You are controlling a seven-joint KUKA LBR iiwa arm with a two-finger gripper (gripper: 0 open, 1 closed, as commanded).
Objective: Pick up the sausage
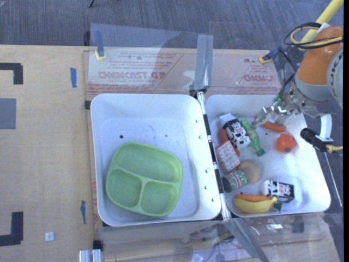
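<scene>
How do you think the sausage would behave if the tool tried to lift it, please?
The sausage looks small, smooth and rounded, so it may roll or slip from a pinch. It lies wedged between the bin wall and a carton, so neighbours will probably shift too.

A: What's the bench (43, 146) like?

B: Pale wood, with black corner marks and short blue tape strips on its left part. A grey square sits at its left edge.

A: And what lies directly on it?

B: 2 shallow white bins, side by side and touching. The left bin (103, 111) sits nearer the middle, the right bin (316, 192) by the right edge. Behind them lies a flat cardboard sheet (133, 70) with red lettering, under a clear panel.
</scene>
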